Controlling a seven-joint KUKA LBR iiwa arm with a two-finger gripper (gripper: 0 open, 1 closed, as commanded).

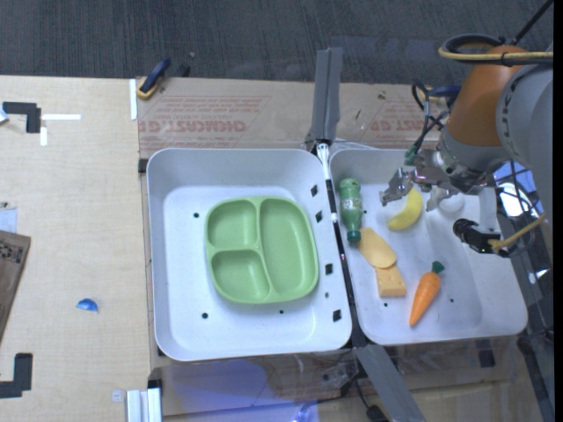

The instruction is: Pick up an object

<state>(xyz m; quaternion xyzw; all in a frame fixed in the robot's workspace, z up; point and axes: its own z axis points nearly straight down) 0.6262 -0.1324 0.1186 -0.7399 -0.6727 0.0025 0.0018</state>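
Two shallow white bins sit side by side on the pale wooden worktop (70, 236). The left white bin (176, 323) holds a light green plastic plate with three compartments (262, 250), lying flat near the bin's middle.

The right white bin (475, 319) holds the toy food. A small green bottle with a pale label (351, 208) lies along the bin's left wall. Just below it is a flat yellow potato-shaped slice (378, 249), and touching that slice's lower edge is a yellow-orange wedge like cheese (391, 282). To the right of the wedge, an orange toy carrot with a green top (424, 295) lies at a slant, apart from the others. A yellow toy banana (406, 212) lies near the bin's upper middle.

The grey arm with its orange band (479, 104) reaches in from the right, and its pincer (410, 185) hangs right over the banana's upper end. Whether the pincer is spread or pressed together cannot be told.

Behind the bins lies brown cardboard (211, 117) with red printing, upside down and not clearly readable.
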